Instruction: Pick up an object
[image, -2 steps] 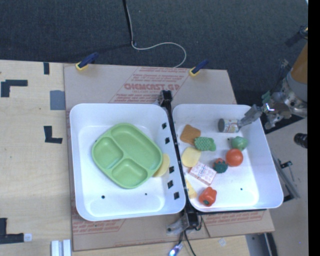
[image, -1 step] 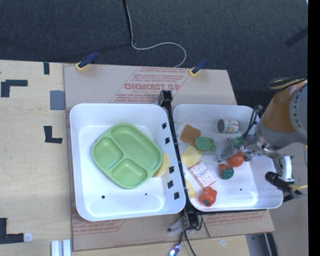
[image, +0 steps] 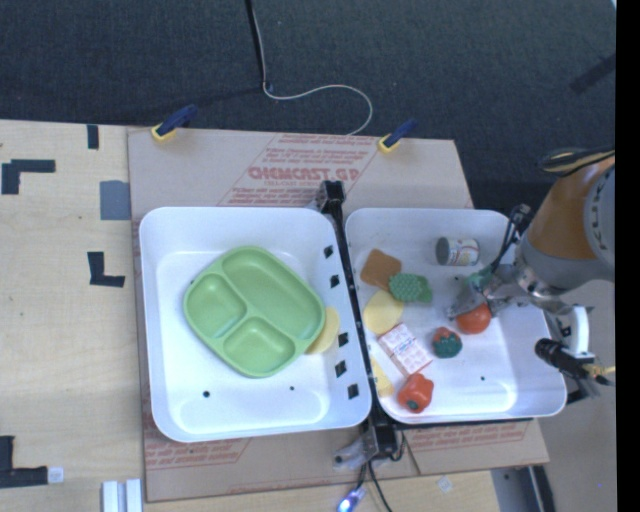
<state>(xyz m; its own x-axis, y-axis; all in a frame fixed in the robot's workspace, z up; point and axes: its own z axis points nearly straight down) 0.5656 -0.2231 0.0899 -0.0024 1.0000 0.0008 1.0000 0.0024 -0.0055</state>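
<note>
1. Right now the claw (image: 472, 300) hangs low in the right bin (image: 500, 395), near its right wall; I cannot tell whether it grips anything.
2. Touching it, just below, sits an orange-red tomato-like piece (image: 474, 320).
3. Left of the claw lie a green knobbly piece (image: 410, 288), a brown slab (image: 380, 268) and a yellow round (image: 382, 312), crowding toward the divider.
4. Down-left are a small red-and-green fruit (image: 446, 343), a printed packet (image: 402, 348) and a red pepper (image: 416, 392).
5. Above it a small jar (image: 456, 251) lies on its side.
6. Bare floor opens below the claw, toward the front rim.
7. Far left, the other bin (image: 170, 400) carries a green divided plate (image: 254, 310).
</note>
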